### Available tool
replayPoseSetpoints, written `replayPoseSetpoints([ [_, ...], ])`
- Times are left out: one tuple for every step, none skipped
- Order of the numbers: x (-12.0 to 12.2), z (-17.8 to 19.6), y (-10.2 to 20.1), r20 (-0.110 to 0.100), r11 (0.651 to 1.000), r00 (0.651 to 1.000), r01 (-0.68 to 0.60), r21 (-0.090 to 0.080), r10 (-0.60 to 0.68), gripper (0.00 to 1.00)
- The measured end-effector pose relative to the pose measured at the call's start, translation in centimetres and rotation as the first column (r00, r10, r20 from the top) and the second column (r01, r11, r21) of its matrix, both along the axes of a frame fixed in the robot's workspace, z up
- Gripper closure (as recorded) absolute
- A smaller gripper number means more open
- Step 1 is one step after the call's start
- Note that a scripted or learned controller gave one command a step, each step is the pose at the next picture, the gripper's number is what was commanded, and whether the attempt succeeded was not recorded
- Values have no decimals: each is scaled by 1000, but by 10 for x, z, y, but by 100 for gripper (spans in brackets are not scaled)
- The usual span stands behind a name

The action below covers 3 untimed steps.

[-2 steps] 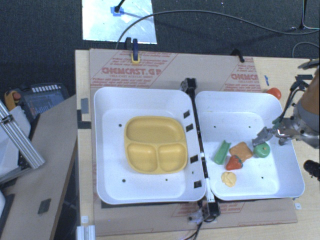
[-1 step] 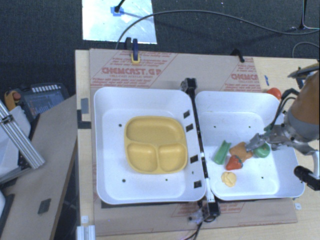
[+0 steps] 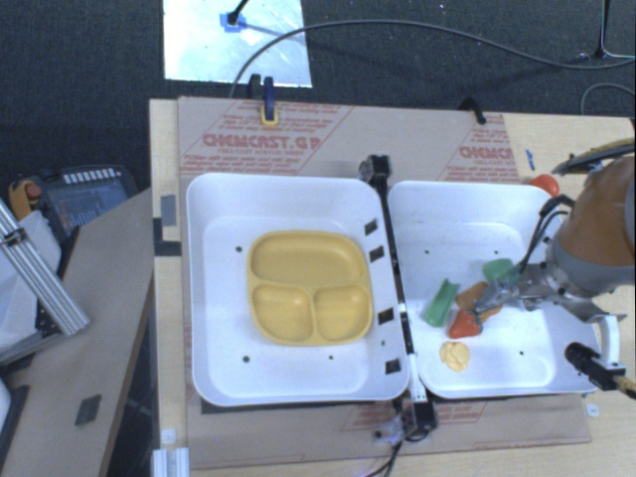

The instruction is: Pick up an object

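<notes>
Gripper [image 3: 494,301] is seen low in right bin [image 3: 437,207], amid orange piece [image 3: 471,294] and red piece [image 3: 465,324]. Finger state cannot be told. One piece should be centred before closing.

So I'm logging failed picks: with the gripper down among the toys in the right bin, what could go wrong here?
The gripper sits where the brown piece, red piece and green block crowd together, so it may pinch two or knock one aside. The green stick nearby could get nudged too.
</notes>
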<state>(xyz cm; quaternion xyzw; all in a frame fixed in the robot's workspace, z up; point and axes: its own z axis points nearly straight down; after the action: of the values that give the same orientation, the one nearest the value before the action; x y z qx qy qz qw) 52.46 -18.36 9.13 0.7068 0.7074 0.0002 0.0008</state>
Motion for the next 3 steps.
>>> replayPoseSetpoints([
  [0,11,0,1,1000,1000,0,0,0,100],
  [4,56,-7,2,1000,1000,-2,0,2,100],
  [3,119,-8,3,1000,1000,-3,-1,3,100],
])
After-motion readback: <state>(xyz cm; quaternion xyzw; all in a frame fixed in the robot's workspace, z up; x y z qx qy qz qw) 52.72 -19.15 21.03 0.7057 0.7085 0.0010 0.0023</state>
